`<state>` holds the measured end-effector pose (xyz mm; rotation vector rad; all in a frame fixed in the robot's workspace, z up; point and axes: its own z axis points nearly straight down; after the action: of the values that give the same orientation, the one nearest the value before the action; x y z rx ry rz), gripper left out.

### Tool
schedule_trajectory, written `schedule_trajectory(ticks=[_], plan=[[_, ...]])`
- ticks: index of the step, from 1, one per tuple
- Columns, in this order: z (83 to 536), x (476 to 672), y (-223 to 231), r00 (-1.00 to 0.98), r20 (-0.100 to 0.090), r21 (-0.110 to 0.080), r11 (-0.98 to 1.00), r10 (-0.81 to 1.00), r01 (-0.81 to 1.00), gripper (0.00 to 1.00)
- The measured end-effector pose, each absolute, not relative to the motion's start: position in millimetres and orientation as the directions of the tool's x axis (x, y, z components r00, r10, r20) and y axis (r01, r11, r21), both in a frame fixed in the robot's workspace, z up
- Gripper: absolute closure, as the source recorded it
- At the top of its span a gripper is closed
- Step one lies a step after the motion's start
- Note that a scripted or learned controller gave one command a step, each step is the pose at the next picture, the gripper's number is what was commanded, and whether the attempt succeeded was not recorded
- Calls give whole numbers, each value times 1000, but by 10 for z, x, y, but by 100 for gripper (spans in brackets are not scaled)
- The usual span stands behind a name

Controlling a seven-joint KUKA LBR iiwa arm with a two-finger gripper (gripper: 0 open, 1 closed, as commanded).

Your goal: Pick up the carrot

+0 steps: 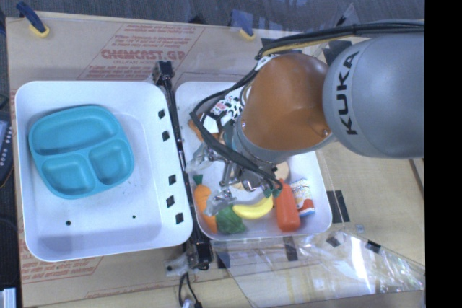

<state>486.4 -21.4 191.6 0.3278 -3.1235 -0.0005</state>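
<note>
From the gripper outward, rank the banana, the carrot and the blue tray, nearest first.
Gripper is low in the right bin.
1. Banana, just below it.
2. Carrot, further right by the bin's lower edge.
3. Blue tray, far off in the left bin.

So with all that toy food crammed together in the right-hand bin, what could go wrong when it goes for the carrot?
1. The carrot lies against the banana, so the gripper may nudge or catch the banana instead.
2. The carrot sits near the bin wall, leaving little room for a clean approach.
3. The gripper hangs left of the carrot, nearer the green piece, so it could close on the wrong item.
</note>
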Motion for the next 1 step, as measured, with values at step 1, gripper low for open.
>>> schedule_trajectory(ticks=[1], plan=[[1916, 4849, -197, -997, 2, 0, 997, -77, -77, 0]])
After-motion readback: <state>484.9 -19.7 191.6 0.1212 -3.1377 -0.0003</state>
